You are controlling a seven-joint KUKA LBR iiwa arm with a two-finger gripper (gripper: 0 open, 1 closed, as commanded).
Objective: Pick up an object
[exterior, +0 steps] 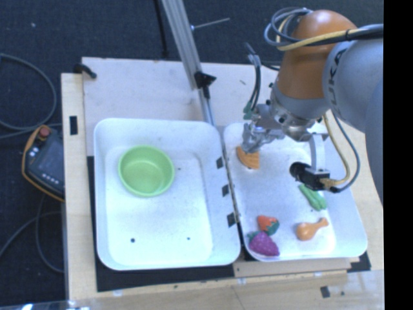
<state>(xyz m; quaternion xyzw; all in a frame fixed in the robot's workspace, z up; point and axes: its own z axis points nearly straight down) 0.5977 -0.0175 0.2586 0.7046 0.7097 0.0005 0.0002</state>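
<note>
The grey arm (352,70) with its orange band comes in from the right and bends down over the right-hand bin (345,237), near that bin's upper left corner. Its tool (253,146) points down at a small orange object (248,158) that lies on the bin floor close to the divide between the two bins. The tool's tip sits right on top of the orange piece, touching or very nearly so, but from this angle I cannot tell how far the tool is open, nor whether it has any grip on the piece; the object looks to be resting on the bin rather than raised.

Lower in the same bin lie the other toy foods: a green pod-like piece (313,196) just under a black fitting on the arm's cabling, an orange drumstick-shaped piece (310,228) near the lower right, a small red and green item (268,224) and a purple bunch of grapes (264,243) touching each other at the bin's lower left.

The left-hand bin (161,244) holds a light green bowl (146,170), upright, in its upper left part, well apart from the arm. A metal pole (184,37) slants up from the bench (129,89) behind the bins
</note>
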